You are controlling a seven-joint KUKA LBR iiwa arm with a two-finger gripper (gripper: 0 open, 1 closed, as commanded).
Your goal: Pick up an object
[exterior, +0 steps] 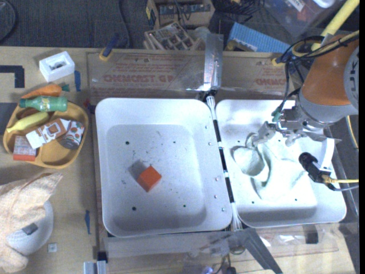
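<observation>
An orange block (150, 178) lies in the left bin (114, 119), a little left of its middle, with a grey shadow beside it. In the right bin (296, 210) a pale, limp, greenish-white piece (258, 163) lies crumpled near the middle. My gripper (263, 135) reaches in from the right and sits right at the upper end of that pale piece. The grey arm with its orange band (325, 79) stands over the right bin's far right corner. Whether the gripper touches the piece is unclear.
A black cylinder with a yellow-tipped cable (309, 164) hangs off the wrist over the right bin. A yellow bowl of toy food (45, 133) sits left of the bins, and a cloth bundle (23, 210) lies below it. Cardboard (154, 76) lines the back.
</observation>
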